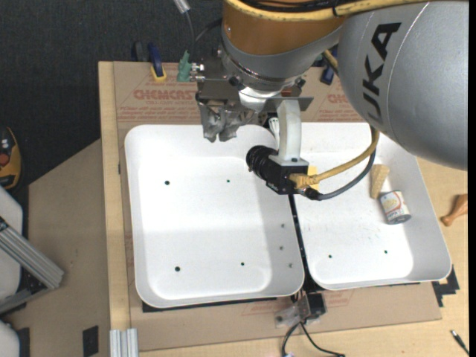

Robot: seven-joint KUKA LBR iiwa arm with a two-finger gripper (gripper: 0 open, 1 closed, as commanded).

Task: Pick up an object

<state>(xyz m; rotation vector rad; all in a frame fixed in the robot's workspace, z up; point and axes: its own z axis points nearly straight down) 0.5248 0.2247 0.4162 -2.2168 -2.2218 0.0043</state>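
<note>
Reaching in from the right, the grey arm [416, 58] with its orange band [275, 21] hangs over the far edge of the left bin [149, 199], and the gripper [222, 125] sits low near that bin's back wall. Its dark metal fingers [216, 129] look drawn close together, with nothing visible between them, though the slant of the view makes the exact gap hard to judge. A black camera module [269, 168] with a yellow cable [349, 166] hangs beside the wrist, above the seam where the two bins meet. Over in the right bin [357, 274], well apart from the gripper, a small cylindrical can [394, 207] lies on its side near the right wall, with a pale tan wedge-shaped piece [379, 178] just beside it. Both bins rest on a cardboard sheet [111, 125].
</note>
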